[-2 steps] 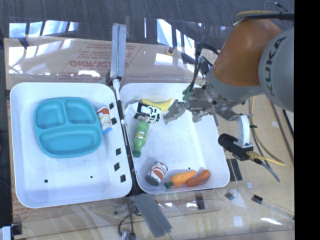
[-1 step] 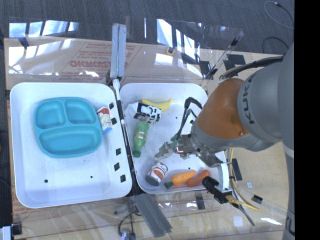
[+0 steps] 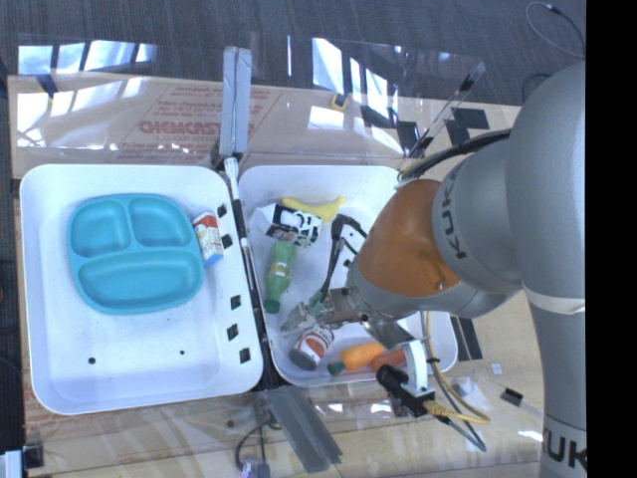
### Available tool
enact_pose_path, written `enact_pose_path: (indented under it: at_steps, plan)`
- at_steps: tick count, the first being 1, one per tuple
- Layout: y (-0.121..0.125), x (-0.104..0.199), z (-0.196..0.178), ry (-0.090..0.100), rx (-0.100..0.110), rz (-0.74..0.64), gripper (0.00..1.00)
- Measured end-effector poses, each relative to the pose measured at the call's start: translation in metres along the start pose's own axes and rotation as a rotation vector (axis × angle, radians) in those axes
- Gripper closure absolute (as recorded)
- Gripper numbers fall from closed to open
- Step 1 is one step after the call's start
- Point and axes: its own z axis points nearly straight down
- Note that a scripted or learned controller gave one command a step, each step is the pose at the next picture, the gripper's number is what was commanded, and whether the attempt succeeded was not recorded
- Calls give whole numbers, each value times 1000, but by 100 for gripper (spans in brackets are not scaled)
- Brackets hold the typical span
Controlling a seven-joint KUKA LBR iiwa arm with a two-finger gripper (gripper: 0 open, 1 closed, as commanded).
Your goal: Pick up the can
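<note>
Here, the grey arm (image 3: 518, 197) with its orange band is seen reaching in from three o'clock over the right bin (image 3: 261, 207). The left bin (image 3: 40, 297) is occupied by a blue divided plate (image 3: 134, 252), with a small red and white carton (image 3: 208, 238) lying just beside the plate at its three o'clock edge. In the right bin, a banana (image 3: 314, 207) is placed at twelve o'clock, a green bottle (image 3: 280, 273) toward nine o'clock, and a carrot (image 3: 360, 357) at six o'clock. The can (image 3: 314, 345), white with a red band, is found at about seven o'clock, just beside the carrot. The gripper (image 3: 311, 317) is positioned right above the can; whether its fingers are apart or together cannot be told.
</note>
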Motion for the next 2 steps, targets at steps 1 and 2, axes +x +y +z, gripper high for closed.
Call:
enact_pose_path:
  at_steps: [1,2]
  plan:
    - [-2,-31,-1,-1,-4,-51,0]
    - [0,-4,0,1,0,-105,0]
